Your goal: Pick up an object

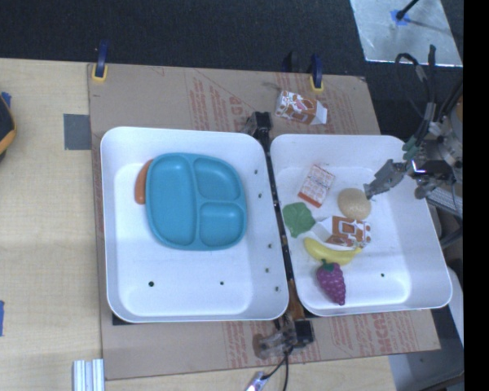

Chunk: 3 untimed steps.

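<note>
At the near end of the right bin (pixel 407 287) a bunch of purple grapes (pixel 331 283) is seen, and just beyond it a yellow banana (pixel 330 251) is laid crosswise, touching a small orange-and-white packet (pixel 350 230). A green piece (pixel 298 217) is found to the banana's left, near the bin's inner wall. Farther on, a tan ball (pixel 354 203) is seen just above the packet, and a red-and-white carton (pixel 315 184) lies beyond the green piece. The gripper (pixel 381 179) is held just to the right of the tan ball, low over the bin; nothing is seen between its fingers, and how far they are parted cannot be told. In the left bin (pixel 126 292) a blue divided plate (pixel 197 201) is laid over an orange item (pixel 140 184). Beyond both bins a loose wrapper (pixel 301 108) rests on the cardboard. No object is judged to be lifted yet: the grasp and the raising are left to be done, and the tan ball is judged the likeliest thing to be taken
</note>
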{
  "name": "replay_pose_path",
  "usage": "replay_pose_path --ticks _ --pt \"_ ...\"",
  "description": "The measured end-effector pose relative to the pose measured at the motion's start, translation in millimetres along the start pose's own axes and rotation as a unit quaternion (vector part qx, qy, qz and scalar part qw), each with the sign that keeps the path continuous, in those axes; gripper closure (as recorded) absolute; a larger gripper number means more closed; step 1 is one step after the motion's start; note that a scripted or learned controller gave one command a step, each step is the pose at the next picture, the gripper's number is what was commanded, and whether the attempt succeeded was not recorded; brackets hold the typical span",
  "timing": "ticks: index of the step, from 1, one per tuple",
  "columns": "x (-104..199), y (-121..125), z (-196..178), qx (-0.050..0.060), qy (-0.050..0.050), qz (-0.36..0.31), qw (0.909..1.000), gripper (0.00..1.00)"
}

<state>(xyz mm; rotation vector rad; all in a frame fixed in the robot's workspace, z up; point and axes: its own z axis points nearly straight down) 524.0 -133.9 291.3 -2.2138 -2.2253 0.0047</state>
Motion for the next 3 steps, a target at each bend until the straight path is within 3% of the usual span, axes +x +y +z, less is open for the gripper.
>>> replay_pose_path --ticks 1,2,3 --pt "28.7 -19.3 143.4 0.001 0.0 0.0 1.0 0.0" --pt "18.0 27.6 189.8 0.0 0.0 0.0 1.0 0.0" --pt "17.1 27.4 179.8 0.001 -0.001 -0.002 1.0 1.0"
